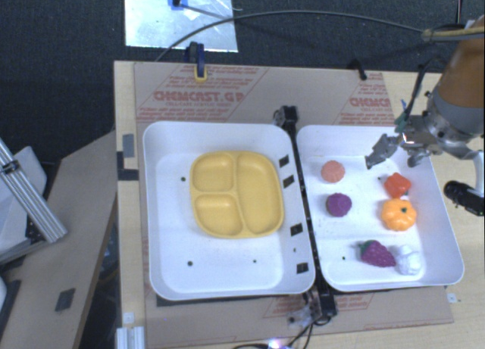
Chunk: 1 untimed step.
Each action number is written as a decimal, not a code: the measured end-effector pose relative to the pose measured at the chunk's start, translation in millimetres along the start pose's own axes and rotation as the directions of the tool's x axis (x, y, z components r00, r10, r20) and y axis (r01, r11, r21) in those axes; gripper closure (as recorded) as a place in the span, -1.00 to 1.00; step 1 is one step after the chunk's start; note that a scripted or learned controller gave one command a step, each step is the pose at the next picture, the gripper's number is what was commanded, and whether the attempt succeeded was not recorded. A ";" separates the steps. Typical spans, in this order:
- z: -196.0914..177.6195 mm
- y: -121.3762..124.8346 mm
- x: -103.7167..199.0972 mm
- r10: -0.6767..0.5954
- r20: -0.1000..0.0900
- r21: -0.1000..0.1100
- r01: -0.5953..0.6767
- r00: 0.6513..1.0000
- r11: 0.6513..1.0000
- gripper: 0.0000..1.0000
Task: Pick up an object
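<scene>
the gripper (pixel 395 151) hangs with fingers spread and nothing between them at the frame's upper right, over the right bin (pixel 447 260). the small red object (pixel 396 185) lies just below; centre the fingers over it, descend straight, then close

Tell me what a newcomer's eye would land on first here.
First the yellow divided plate, alone in the left bin. Next the bright toy foods in the right bin: a pink ball, a purple ball, a red piece, an orange pumpkin and a purple berry. The tool hangs over that bin's far side, holding nothing.
</scene>
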<state>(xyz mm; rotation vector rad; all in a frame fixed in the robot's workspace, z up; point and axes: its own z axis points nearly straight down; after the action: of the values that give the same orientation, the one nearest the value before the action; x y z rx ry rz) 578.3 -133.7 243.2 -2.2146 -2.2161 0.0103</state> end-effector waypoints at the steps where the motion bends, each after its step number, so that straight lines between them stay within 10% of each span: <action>1: -6.9 2.2 0.4 -0.003 0.002 -0.012 0.003 1.000 1.000 -1.00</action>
<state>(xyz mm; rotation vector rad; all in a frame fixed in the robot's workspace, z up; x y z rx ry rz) 580.6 -133.3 250.0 -2.2184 -2.2256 -0.0009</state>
